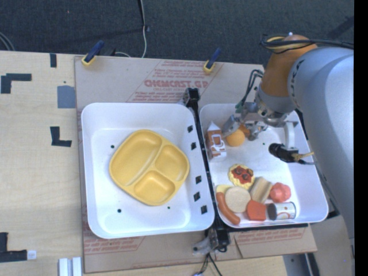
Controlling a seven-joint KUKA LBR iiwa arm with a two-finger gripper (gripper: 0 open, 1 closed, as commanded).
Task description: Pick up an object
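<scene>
The end effector (243, 129) hangs over the upper part of the right bin (315, 184), at the tip of the grey arm (330, 91) that reaches in from the right with its orange band (278, 73) above the wrist. Directly under it, and partly covered by it, sits a small orange fruit (234, 138). From this slanted view I cannot tell whether the end effector is released or clenched, nor whether it touches the fruit.

Just left of the fruit, against the bin's left wall, stands a small brown and white carton (215, 144). The other things are crowded along the near side of the same bin: a yellow piece with red spots (241, 175), a pale round slice (237, 199), a beige piece (261, 188) leaning beside it, a reddish sausage (227, 209) by the left wall, a red block (256, 211), a red tomato-like ball (280, 192) and a small can (282, 211) lying on its side.

The left bin (95, 171) holds a yellow divided tray (149, 167), lying flat and turned at an angle. Both bins rest on a cardboard sheet (167, 82) that two clamps (92, 53) pin to the pale wooden tabletop (34, 154)
</scene>
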